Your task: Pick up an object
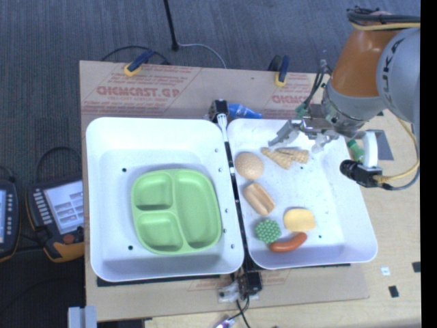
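The grey arm with the orange band reaches in from the right and ends above the far part of the right shallow white bin; its two-finger gripper hangs there with the metal fingers spread apart, and nothing is between them; one finger points to the left, just above the ridged tan cone-shaped toy, which lies flat on the bin floor just beside the fingertips; whether they touch it I cannot tell.

In the same bin, to the left of the cone, rests a round beige bread roll toy; below it lies a hot dog toy in a light bun; nearer the front edge are a small green bumpy broccoli-like toy, a yellow rounded lemon-like toy and a red sausage toy, the three close together.

The left shallow white bin holds a light green plastic plate with three compartments, lying flat in its middle; both bins stand side by side on a brown cardboard sheet.
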`<state>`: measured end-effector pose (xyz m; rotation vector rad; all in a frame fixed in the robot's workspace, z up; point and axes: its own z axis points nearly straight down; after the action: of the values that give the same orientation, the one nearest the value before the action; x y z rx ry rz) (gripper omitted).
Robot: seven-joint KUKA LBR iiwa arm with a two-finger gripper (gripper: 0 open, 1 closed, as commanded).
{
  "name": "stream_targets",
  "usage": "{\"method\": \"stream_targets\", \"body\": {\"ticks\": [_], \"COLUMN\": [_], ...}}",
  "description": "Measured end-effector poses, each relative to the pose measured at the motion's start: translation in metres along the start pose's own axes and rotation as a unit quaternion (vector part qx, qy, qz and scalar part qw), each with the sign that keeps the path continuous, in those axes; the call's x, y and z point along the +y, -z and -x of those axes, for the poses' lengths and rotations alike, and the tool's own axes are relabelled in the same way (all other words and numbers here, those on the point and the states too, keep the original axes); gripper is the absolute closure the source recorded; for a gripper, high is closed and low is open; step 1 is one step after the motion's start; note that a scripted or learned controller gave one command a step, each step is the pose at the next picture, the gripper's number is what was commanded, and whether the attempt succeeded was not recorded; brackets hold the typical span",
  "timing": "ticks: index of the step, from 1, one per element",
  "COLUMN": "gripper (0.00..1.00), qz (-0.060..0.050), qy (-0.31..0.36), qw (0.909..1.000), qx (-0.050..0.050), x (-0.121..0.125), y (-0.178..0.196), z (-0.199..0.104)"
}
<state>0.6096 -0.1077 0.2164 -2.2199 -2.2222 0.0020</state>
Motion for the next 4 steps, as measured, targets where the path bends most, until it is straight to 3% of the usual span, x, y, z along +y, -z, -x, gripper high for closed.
{"method": "stream_targets", "body": {"ticks": [1, 2, 3, 4], "gripper": [0.0, 0.0, 0.0, 0.0], "qz": [-0.001, -0.001, 0.003, 0.007], "qy": [0.01, 0.053, 0.147, 0.256], "qw": [0.9999, 0.9986, 0.9891, 0.9666], "qx": [0.0, 0.0, -0.003, -0.006], "x": [-0.061, -0.127, -0.125, -0.122], "y": [-0.057, -0.096, -0.128, -0.127], "z": [0.002, 0.06, 0.036, 0.002]}}
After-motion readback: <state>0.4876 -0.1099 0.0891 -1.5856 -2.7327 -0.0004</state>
